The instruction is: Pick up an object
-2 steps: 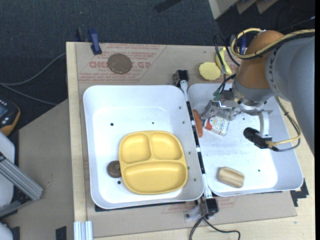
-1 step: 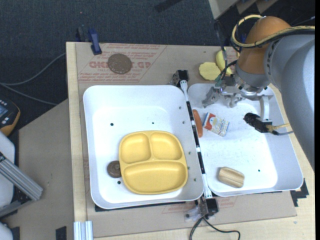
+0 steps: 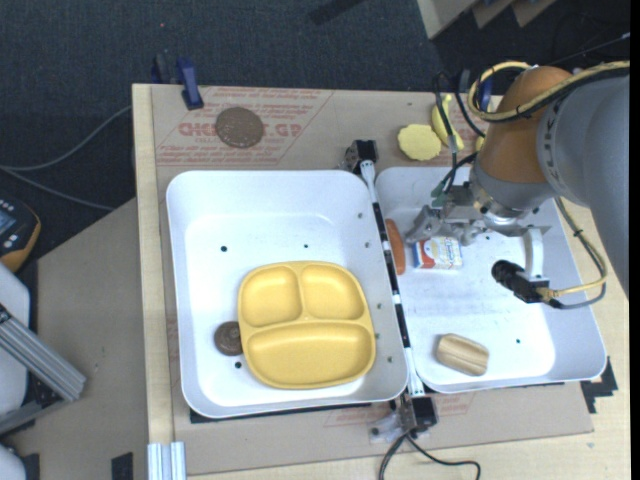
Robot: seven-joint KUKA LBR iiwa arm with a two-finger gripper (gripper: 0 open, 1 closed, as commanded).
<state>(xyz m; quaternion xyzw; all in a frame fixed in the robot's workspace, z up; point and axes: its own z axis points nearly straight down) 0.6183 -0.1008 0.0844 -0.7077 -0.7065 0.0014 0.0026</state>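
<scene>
1. Nearest the front edge of the bench, the left bin (image 3: 190,268) held a yellow divided plate (image 3: 303,323) toward its front, with a small brown disc (image 3: 228,339) touching the plate's left side.
2. Near the front of the right bin (image 3: 560,353) lay a tan block (image 3: 461,354), well apart from the arm.
3. Further back, against the wall shared by the two bins, lay a slim orange piece (image 3: 396,246), and just beside it a small white packet (image 3: 441,254) with red and blue print.
4. The gripper (image 3: 447,223) hung over that packet at the back of the right bin; how wide it stood could not be told, and nothing was seen in its grasp.
5. The pick seemed not yet done: the packet, the likely target, lay on the bin floor, so closing and lifting were left.
6. The orange piece and the bin wall crowded the packet's left side.
7. At the bench's far edge sat a yellow lump (image 3: 419,142) and a brown round disc (image 3: 238,126).
</scene>
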